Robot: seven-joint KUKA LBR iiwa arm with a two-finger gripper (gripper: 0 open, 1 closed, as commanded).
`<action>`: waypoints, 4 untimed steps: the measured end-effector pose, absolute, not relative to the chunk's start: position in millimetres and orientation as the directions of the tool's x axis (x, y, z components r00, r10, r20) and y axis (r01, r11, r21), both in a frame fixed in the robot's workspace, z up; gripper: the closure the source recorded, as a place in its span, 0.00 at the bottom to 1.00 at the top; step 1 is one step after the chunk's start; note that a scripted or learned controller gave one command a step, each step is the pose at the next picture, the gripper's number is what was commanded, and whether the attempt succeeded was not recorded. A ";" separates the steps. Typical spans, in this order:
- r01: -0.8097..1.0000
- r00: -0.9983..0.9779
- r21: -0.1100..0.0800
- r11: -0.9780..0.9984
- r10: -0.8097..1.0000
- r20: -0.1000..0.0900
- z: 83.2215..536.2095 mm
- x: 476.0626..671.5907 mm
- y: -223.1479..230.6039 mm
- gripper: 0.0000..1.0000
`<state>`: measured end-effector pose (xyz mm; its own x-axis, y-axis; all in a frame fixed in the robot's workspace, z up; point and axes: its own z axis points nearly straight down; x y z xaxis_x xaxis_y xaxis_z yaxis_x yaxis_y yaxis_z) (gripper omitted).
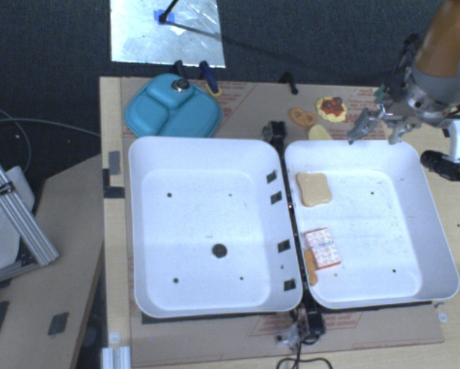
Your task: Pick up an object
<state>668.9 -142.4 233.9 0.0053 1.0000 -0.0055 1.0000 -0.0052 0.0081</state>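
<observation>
- I'm looking down on a pale wooden bench (238, 102) over dark carpet, bearing two shallow white bins side by side; the left white bin (207, 229) has only a small dark round spot (219, 250) on its floor.
- The right white bin (365, 229) holds the pickable things, presumably laid flat so the fingers can close from above: a tan, toast-like flat square (314, 188) near the back left corner, and a small red-and-white patterned packet (322, 247) by the left wall, lying partly over a thin orange stick (311, 267).
- A teal plastic divided tray (173, 108) and some small toy food pieces (322, 114) sit on the bench behind the bins.
- My grey two-finger gripper (378, 125) hangs above the right bin's back rim with its fingers spread apart, grasping nothing.
- The toast square lies nearest, forward and to the left of the jaws; the packet is well apart, farther forward.
</observation>
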 end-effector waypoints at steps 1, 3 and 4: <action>1.000 -0.016 0.001 0.016 1.000 0.006 224.6 651.5 -5.0 0.00; 1.000 -0.009 -0.004 0.009 1.000 0.004 214.4 491.7 30.4 0.00; 1.000 -0.004 0.004 0.004 1.000 0.001 223.9 497.0 26.0 1.00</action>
